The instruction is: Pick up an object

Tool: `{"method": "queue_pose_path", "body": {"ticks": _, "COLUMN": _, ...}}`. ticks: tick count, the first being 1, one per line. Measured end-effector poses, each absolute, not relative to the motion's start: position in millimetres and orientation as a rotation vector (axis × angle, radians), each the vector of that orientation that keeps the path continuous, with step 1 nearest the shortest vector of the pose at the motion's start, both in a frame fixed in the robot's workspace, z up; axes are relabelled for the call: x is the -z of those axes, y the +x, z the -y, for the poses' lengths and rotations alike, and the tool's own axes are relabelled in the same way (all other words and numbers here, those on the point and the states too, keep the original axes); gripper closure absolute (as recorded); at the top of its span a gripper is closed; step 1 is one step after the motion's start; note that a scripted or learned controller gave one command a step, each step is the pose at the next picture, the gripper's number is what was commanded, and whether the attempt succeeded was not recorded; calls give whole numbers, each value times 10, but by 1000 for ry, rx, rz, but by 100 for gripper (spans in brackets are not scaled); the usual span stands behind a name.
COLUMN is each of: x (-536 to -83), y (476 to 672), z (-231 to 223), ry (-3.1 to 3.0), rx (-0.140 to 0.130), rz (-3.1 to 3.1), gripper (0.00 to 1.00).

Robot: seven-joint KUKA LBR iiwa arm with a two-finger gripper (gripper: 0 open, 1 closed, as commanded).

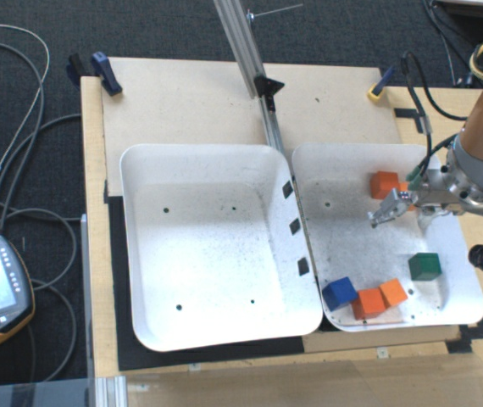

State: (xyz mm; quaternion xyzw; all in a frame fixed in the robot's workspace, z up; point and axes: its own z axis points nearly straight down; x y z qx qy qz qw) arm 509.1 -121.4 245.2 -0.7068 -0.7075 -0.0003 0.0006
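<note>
Camera view: gripper (391,213) low in right bin (343,168), fingers apart, nothing between them. Orange block (385,184) just behind fingertips, likely pick target given the approach. Green block (424,266) off to near side; blue block (339,292) and two orange blocks (380,299) farther, bunched at bin's near rim.

The left bin (208,244) offers open floor from wall to wall. In the right bin (343,227) the middle and the 9 o'clock side lie free, while an orange cube (385,184) sits toward 1 o'clock just beside the gripper (385,214). A green cube (425,266) stands at 4 o'clock, and a blue cube (339,292) and two orange blocks (380,298) crowd the 6 o'clock wall.
</note>
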Motion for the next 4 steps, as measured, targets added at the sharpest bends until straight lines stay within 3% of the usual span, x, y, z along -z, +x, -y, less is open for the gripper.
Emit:
{"method": "queue_pose_path", "body": {"ticks": 1, "x": -1285, "y": 5784, "z": 1690, "ry": -2220, "rx": -6, "rz": 2218, "gripper": 0}}
{"method": "queue_pose_path", "body": {"ticks": 2, "x": -1445, "y": 5804, "z": 1680, "ry": -2223, "rx": 3, "rz": 2226, "gripper": 100}}
{"method": "queue_pose_path", "body": {"ticks": 3, "x": -1437, "y": 5802, "z": 1679, "ry": -2222, "rx": 2, "rz": 2224, "gripper": 0}}
{"method": "queue_pose_path", "body": {"ticks": 4, "x": -978, "y": 6348, "z": 1855, "ry": -2214, "rx": 4, "rz": 2222, "gripper": 0}}
